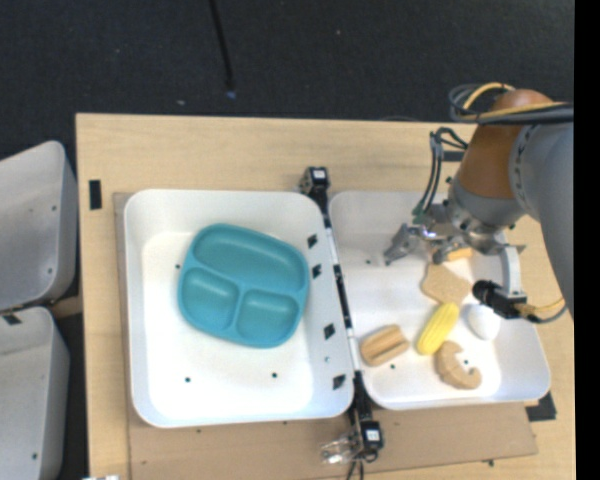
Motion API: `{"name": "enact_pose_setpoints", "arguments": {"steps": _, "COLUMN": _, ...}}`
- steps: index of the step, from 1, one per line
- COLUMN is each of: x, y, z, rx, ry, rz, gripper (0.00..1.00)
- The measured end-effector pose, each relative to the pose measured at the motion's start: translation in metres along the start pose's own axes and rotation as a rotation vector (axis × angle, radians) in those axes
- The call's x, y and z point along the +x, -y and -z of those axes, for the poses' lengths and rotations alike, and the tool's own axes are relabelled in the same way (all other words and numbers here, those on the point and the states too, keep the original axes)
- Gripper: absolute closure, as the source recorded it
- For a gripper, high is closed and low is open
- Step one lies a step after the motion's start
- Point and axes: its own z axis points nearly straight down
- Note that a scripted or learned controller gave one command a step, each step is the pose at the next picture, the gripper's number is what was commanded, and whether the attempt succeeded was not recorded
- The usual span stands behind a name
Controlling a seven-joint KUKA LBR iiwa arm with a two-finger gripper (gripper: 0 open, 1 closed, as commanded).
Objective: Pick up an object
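Note:
My gripper [420,250] hangs over the back part of the right bin [380,218], open, its fingers spread with only white bin floor between them. Just in front of it and to its right lies a tan slice of bread [446,285]. An orange piece [461,254] peeks out from under the wrist. Nearer the front lie a yellow corn cob [438,328], a tan bread roll [384,345], a brown curled pastry [457,365] and a white egg [482,320].
The left bin [150,368] holds a teal divided plate [244,284]. A ridge with black clips [332,298] separates the two bins. A black cable connector [500,296] from the arm hangs over the right bin beside the egg.

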Motion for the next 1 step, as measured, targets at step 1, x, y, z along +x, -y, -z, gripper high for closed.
{"name": "enact_pose_setpoints", "arguments": {"steps": 1, "x": -0.001, "y": -0.0013, "z": 0.0139, "rx": -0.006, "ry": 0.001, "rz": -0.001, "gripper": 1.0}}
